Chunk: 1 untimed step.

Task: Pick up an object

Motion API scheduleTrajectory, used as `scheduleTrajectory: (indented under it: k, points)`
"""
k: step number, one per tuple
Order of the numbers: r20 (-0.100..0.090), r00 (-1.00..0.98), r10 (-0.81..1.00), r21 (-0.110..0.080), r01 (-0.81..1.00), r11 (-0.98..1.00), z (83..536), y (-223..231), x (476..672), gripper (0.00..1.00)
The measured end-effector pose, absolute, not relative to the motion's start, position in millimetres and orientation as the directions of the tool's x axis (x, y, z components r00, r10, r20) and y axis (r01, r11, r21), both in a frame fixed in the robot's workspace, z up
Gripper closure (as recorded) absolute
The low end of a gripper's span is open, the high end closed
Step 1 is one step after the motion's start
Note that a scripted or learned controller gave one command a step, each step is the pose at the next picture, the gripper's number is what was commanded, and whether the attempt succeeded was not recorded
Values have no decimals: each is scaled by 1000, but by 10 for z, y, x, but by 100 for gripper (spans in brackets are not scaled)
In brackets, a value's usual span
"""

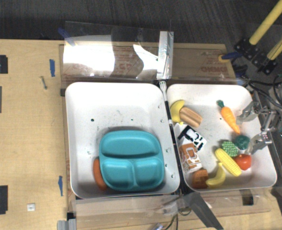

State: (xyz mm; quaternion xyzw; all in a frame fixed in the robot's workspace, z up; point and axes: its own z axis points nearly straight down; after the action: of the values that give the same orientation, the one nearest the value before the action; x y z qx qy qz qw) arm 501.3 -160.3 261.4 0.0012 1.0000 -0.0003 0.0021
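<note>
**Gripper spread over the right bin, nothing held**

Nearest the camera, a teal divided tray [131,159] is seen lying in the left bin [74,123], with part of an orange object [98,172] showing from under its left edge. In the right bin [271,177], the near wall is lined by a yellow toy banana [217,176] and, touching it on the left, a small brown item [199,178] whose kind cannot be told.

Just behind these, a toy corn cob [227,161] is laid at a slant, with a red tomato [244,162] touching its right side. A brown printed packet [190,157] and a black-and-white box [193,138] are placed against the wall shared with the left bin. A green knobbly toy [230,147] is found just beyond the corn.

The gripper [252,128] is seen at the right bin's right side, above the tomato and the green toy. Its two metal fingers [249,112] are held well apart, and nothing is seen between them.

Farther back, a carrot [229,117] is laid beside the gripper, and a hot dog [190,115] rests against a yellow curved piece [177,108] near the dividing wall.

Beyond the bins, a clear plastic sheet [107,56] and an upright metal strip [165,54] are fixed to the bench [26,128]. Yellow rods [271,14] are seen at the far right.
</note>
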Motion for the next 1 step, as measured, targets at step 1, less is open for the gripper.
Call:
scheduleTrajectory:
  k: [1]
  points:
    - [-11, -1000, -11, -2, -11, 1000, 992, -1919, 5699, 0]
